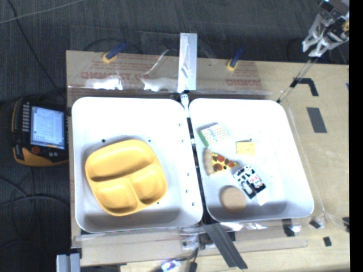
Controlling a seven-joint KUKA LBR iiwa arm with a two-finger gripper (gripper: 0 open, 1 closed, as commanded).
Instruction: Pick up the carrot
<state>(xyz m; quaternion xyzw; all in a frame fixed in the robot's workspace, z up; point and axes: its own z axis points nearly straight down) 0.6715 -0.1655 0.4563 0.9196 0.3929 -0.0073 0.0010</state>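
Note:
My gripper hangs at the top right, beyond the far right corner of the right bin and well above the bench. Its pale fingers are spread open with nothing between them. In the right bin lie a green and white box, a small yellow block, a pizza-slice toy with red and orange spots, a black and white item and a round tan disc. All of them sit in the bin's left half, far from the gripper.
The left bin holds a yellow divided plate. A ridge separates the two bins. A handheld control pad lies left of the bench. Clamps and tape sit along the back edge.

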